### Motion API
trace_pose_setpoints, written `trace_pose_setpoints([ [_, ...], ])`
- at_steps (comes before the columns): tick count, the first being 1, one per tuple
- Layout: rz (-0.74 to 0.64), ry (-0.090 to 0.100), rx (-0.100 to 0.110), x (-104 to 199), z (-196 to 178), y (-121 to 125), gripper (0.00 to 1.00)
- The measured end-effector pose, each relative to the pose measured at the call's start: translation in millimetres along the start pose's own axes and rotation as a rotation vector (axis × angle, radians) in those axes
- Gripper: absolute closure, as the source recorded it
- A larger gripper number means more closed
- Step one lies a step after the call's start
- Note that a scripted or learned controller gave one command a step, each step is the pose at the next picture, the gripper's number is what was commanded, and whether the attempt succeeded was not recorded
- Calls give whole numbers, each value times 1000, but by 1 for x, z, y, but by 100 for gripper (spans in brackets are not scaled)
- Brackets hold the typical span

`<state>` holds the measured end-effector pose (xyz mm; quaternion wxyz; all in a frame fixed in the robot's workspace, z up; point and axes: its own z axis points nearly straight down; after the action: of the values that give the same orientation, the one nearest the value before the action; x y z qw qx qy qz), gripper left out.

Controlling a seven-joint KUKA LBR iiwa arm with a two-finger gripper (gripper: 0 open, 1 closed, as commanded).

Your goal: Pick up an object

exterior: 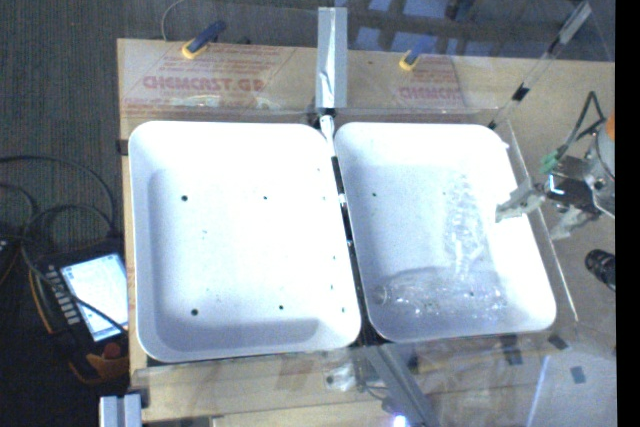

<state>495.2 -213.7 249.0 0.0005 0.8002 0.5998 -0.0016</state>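
Camera view, clear plastic object (455, 265) in right bin (420, 140), gripper (520, 203) just beside

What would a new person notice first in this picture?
Two shallow white bins sit side by side on the bench: the left bin and the right bin. In the right one lie clear plastic bottles, hard to see against the white. The gripper hangs at that bin's right rim.

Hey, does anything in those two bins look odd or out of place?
Yes. The right bin holds clear, crumpled plastic along its near and right side, hard to tell from the white floor. What it is, I cannot tell.
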Motion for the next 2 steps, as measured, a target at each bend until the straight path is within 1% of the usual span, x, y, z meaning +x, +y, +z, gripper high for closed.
trace_pose_setpoints([
  [1, -35, 4, 5, 105, 127, -20, 0],
  [2, -31, 5, 77, 118, 133, 132, 0],
])
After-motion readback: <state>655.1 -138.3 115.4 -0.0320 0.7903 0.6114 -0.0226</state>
